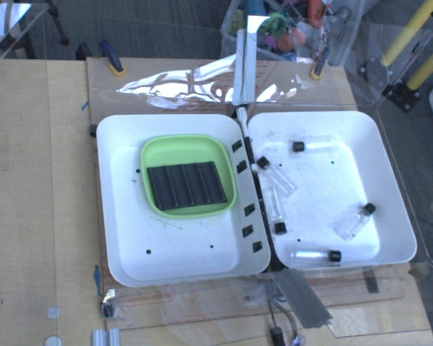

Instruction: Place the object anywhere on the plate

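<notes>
Vials right, plate left

The green plate (188, 176), holding a dark ridged block (185, 186), sits in the left bin (123, 193); clear black-capped vials (314, 146) lie scattered in the right bin (390, 193), well apart from it. Gripper state: cannot tell.

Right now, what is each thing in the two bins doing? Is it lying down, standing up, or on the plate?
Green plate: flat in the left bin, holding the black ridged insert.
Black ridged insert: lying on the plate.
Top vial: lying down, right bin.
Two vials by the divider: lying down, close together.
Right vial: lying down.
Bottom vial: lying down, near the front wall.
</notes>
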Available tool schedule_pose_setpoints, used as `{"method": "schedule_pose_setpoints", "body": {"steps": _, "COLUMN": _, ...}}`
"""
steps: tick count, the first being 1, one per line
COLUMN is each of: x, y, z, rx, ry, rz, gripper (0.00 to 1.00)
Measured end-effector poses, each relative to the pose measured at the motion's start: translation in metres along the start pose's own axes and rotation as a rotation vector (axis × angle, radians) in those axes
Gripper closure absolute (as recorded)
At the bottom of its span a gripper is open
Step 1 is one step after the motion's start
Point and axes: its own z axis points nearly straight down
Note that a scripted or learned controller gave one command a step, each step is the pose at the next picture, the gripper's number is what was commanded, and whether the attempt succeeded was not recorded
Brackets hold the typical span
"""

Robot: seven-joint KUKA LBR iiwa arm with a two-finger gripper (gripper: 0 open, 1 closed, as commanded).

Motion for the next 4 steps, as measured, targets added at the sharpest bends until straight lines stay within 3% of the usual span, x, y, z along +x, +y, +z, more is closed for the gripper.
{"method": "schedule_pose_setpoints", "body": {"steps": 4, "x": 0.0000, "y": 0.0000, "z": 0.0000, "rx": 0.000, "ry": 0.000, "rz": 0.000, "gripper": 0.00}}
